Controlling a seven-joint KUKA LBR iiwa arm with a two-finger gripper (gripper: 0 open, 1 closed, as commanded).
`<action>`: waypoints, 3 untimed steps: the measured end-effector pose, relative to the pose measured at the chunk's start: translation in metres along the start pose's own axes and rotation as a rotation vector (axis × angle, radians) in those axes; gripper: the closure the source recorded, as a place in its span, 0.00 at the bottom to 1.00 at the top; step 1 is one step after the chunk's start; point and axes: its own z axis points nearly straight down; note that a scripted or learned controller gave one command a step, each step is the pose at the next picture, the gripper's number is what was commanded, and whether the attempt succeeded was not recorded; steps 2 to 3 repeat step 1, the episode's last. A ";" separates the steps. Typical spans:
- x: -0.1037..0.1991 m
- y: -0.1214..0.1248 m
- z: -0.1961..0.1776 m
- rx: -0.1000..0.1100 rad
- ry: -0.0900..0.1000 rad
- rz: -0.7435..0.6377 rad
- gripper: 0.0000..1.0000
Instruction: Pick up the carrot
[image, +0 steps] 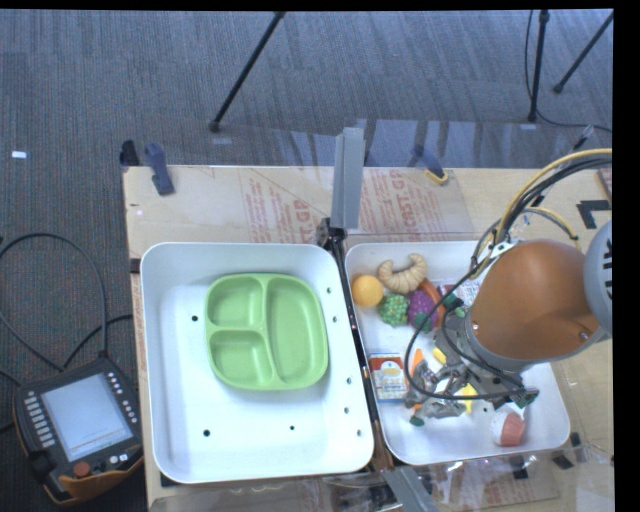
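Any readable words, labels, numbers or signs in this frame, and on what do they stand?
Nothing reads clearly.
Red print on the cardboard sheet behind the bins: lettering shows, apparently upside down, too blurred to quote.
Small carton in the right bin: a red and white printed face, too small to read.
Black mark on the bench at right: a partly cut-off shape, unclear.
Handheld pendant on the floor: screen blank, button markings illegible.

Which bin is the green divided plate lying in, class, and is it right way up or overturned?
Left bin, right way up: the green plate lies flat on the bin's floor, its three compartments opening upward.
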 end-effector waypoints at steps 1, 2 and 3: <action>-0.038 0.059 -0.078 0.001 0.010 0.178 1.00; -0.038 0.059 -0.078 0.001 0.010 0.178 1.00; -0.038 0.059 -0.078 0.001 0.010 0.178 1.00</action>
